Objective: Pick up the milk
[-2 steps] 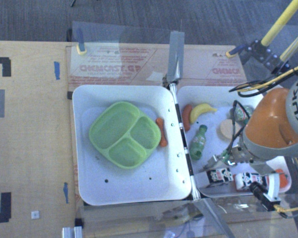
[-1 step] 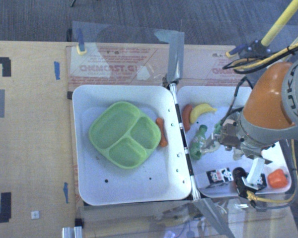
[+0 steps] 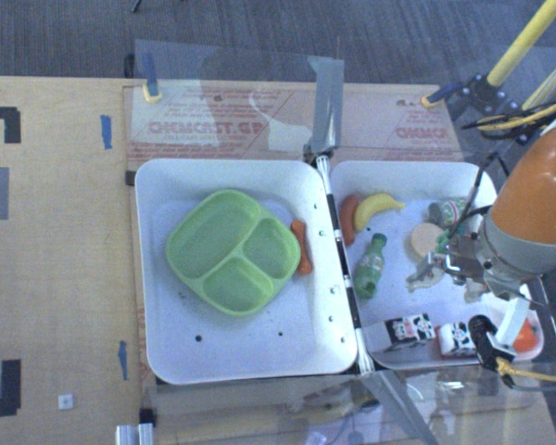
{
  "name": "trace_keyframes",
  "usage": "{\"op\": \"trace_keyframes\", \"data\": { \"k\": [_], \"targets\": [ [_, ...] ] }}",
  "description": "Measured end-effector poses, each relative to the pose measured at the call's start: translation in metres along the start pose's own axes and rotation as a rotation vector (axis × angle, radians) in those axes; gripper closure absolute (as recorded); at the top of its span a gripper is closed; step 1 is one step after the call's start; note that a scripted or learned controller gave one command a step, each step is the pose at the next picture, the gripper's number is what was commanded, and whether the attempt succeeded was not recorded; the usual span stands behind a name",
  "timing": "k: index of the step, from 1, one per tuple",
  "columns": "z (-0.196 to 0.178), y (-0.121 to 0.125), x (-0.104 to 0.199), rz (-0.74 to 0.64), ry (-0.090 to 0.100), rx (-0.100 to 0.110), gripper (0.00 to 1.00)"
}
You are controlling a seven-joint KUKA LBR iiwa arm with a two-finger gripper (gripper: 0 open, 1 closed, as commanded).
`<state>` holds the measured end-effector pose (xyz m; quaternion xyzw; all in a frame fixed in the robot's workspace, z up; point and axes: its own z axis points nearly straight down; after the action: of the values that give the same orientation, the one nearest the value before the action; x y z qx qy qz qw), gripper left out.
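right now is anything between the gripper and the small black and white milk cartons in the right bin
Nothing visible does. The gripper hangs over bare floor of the right white bin, with the black-and-white milk carton and its twin just below it in the view. The green plastic bottle lies off to the left.

The arm (image 3: 528, 211) covers the right bin's (image 3: 389, 170) three o'clock side. An orange item (image 3: 527, 338) there is part hidden, unidentifiable.

Overhead camera — slanted, both bins (image 3: 157, 276)
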<state>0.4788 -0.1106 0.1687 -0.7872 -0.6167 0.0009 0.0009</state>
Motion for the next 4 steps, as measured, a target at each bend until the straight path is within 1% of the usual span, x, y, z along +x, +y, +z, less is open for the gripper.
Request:
{"op": "trace_keyframes", "data": {
  "k": [1, 2, 3, 4],
  "targets": [
    [0.043, -0.002, 0.007, 0.112, 0.001, 0.002, 0.0],
    [0.001, 0.049, 0.003, 0.325, 0.0, -0.001, 0.0],
    [0.013, 0.01, -0.043, 0.389, 0.0, 0.002, 0.0],
    [0.029, -0.003, 0.013, 0.305, 0.001, 0.002, 0.0]
  ]
}}
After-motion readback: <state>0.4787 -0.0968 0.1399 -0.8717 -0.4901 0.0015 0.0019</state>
